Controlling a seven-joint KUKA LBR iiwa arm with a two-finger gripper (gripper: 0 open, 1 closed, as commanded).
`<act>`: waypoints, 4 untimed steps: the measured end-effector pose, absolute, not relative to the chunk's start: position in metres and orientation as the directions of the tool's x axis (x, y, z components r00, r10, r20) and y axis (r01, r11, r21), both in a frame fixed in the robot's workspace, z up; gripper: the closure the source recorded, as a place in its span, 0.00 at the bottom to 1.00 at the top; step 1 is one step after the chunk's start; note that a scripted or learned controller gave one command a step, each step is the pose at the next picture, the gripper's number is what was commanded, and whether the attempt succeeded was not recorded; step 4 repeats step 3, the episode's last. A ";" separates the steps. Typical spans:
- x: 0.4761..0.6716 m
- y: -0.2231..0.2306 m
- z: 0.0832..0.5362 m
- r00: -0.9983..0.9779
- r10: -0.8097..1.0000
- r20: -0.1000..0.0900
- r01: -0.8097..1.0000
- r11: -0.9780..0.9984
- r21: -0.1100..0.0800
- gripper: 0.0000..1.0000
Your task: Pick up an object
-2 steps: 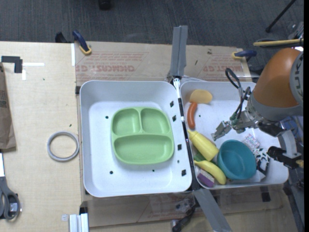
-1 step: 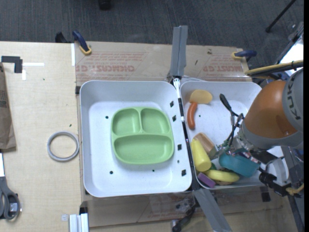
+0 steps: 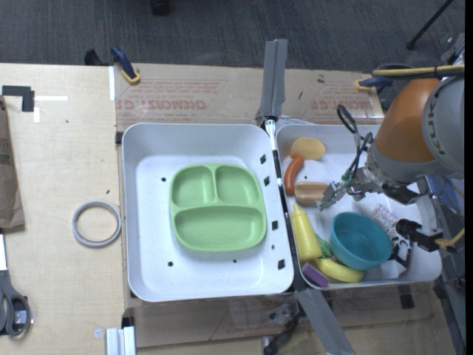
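My gripper hangs over the right bin, reaching in from the right under the arm's orange band. Its tip is just right of a tan bun-shaped piece and above the blue bowl. Nothing shows in its grasp. Also in this bin lie a red-orange sausage, a yellow-orange piece, a yellow bottle, a banana and a small purple piece. The arm hides part of the bin's right side.
The left bin holds a green divided plate. On the bench to the left lie a grey tape ring and scissors. A grey metal bar stands behind the wall between the bins.
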State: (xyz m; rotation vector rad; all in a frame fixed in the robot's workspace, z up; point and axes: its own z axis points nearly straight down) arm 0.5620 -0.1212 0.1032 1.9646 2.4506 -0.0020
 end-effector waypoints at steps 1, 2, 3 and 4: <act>0.534 -0.117 0.092 -0.276 0.961 -0.002 0.961 0.276 0.002 0.00; 0.535 -0.118 0.101 -0.274 0.962 -0.003 0.962 0.274 0.004 1.00; 0.534 -0.118 0.101 -0.274 0.962 -0.002 0.962 0.274 0.002 0.00; 0.534 -0.118 0.101 -0.274 0.962 -0.002 0.962 0.274 0.002 0.00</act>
